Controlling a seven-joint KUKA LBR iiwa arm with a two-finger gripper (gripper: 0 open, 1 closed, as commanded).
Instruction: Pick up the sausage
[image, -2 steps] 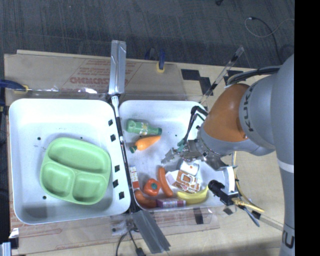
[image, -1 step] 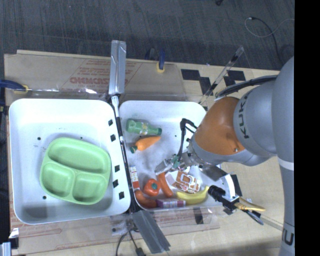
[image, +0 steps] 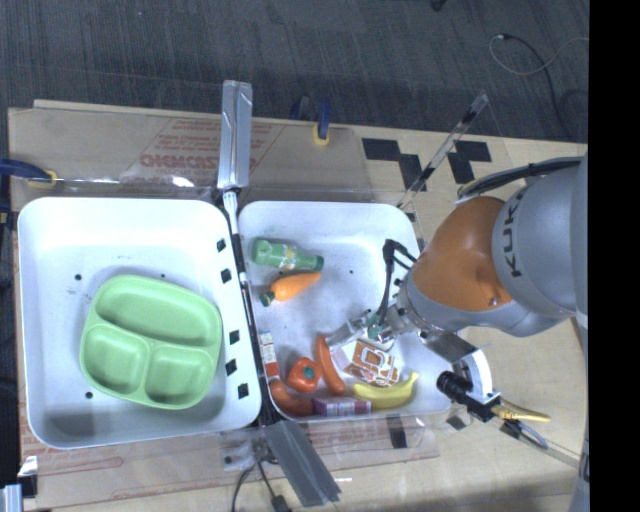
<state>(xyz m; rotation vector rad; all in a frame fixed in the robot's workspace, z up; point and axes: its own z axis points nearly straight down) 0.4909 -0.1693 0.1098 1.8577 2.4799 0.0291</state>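
**Approach to the sausage**

The sausage (image: 329, 364) is seen lying in the right bin (image: 330, 215), between a tomato (image: 303, 374) and a snack packet (image: 374, 362). The pincer (image: 377, 326) is poised nearby; its state cannot be told. A descent leftward is judged necessary.

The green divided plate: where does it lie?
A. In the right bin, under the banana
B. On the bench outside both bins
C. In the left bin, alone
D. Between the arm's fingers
C. The green divided plate lies flat on the floor of the left bin, while the sausage, banana and other toy food sit in the right bin.
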